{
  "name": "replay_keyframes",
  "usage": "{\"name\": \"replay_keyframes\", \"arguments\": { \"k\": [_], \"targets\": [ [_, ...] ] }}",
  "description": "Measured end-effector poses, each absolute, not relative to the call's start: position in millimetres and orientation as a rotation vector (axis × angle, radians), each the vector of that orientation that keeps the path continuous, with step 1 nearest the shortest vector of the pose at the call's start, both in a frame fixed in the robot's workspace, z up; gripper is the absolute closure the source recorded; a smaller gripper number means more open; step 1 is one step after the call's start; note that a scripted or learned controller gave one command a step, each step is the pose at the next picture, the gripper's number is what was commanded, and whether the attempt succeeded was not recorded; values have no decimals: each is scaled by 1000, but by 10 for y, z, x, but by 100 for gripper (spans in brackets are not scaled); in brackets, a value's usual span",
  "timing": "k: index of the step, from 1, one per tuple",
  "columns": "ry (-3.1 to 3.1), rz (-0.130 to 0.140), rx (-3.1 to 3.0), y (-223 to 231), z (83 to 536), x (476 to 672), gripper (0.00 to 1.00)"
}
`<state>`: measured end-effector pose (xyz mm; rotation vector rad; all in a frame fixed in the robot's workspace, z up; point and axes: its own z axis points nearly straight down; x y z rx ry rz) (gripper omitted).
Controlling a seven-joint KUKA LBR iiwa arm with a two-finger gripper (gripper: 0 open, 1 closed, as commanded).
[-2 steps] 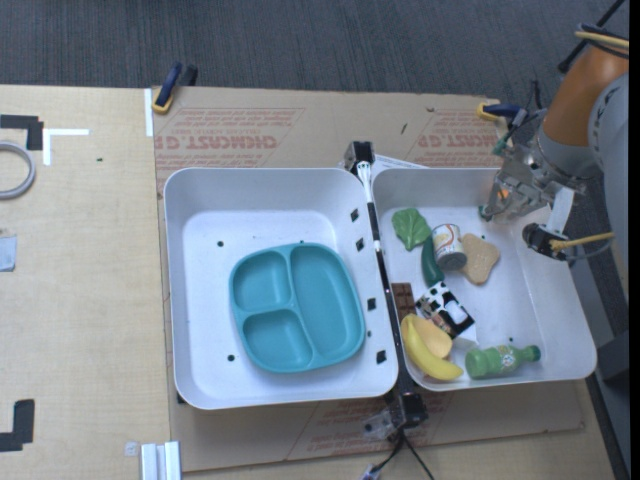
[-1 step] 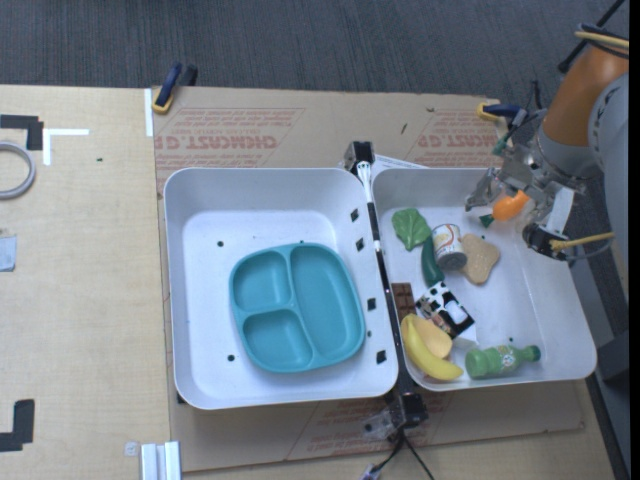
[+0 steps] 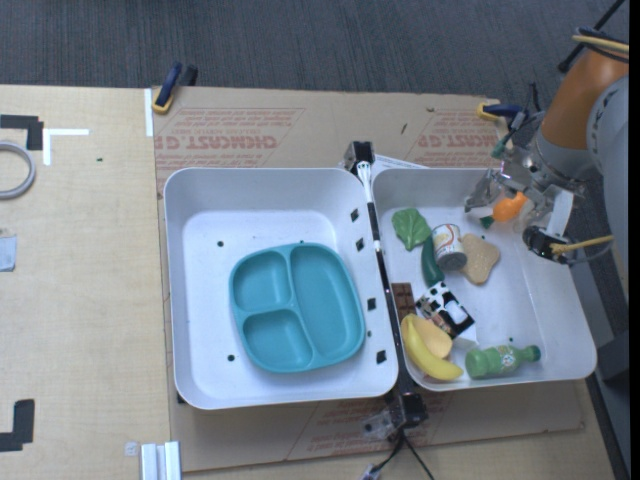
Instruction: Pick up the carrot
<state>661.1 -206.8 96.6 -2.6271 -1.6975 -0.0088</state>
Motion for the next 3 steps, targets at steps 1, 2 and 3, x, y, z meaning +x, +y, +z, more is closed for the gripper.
{"name": "replay_keyframes", "arguments": {
  "k": [1,2,3],
  "targets": [
    [-1641,-15,-2666,-2064,954,6626,0],
    [-1516,-18,-2743,-2054,951,6628,0],
    [-1513,-18,-2742,-2063,951,6630,0]
  ]
}}
